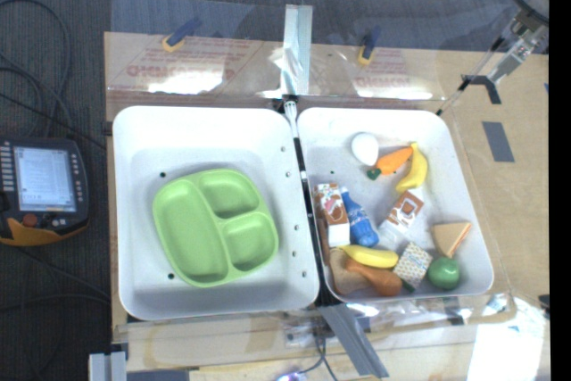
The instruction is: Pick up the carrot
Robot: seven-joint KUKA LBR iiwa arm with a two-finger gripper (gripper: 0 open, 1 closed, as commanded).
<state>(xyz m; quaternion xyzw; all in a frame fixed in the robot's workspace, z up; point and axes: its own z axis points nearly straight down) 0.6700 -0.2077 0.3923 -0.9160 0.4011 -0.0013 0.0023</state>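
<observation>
A camera looks down at a slant on a bench bearing two shallow white bins side by side. The left white bin [134, 192] holds a lime-green plastic plate with three compartments [214, 227]. The right white bin [446, 147] holds a crowd of toy foods. The small orange plastic carrot [393, 161] lies in the upper part of this bin, angled, with a white egg-shaped ball [364, 146] just beside its left end and a curved yellow toy banana [413, 171] touching or nearly touching its right side. Lower in the bin sit small printed cartons, a blue bottle shape, a second banana, a tan wedge and a green ball. At the top right corner of the view, well apart from the carrot and outside the bin, a slim grey and black part of the arm's tool [500, 67] reaches in; whether its tips are spread or closed cannot be told from here. The pick seems not yet begun. The likely trouble is crowding: a descent onto the carrot could catch the banana or nudge the egg, and the carrot's smooth tapered body could slip out if it is gripped near its thin end.
</observation>
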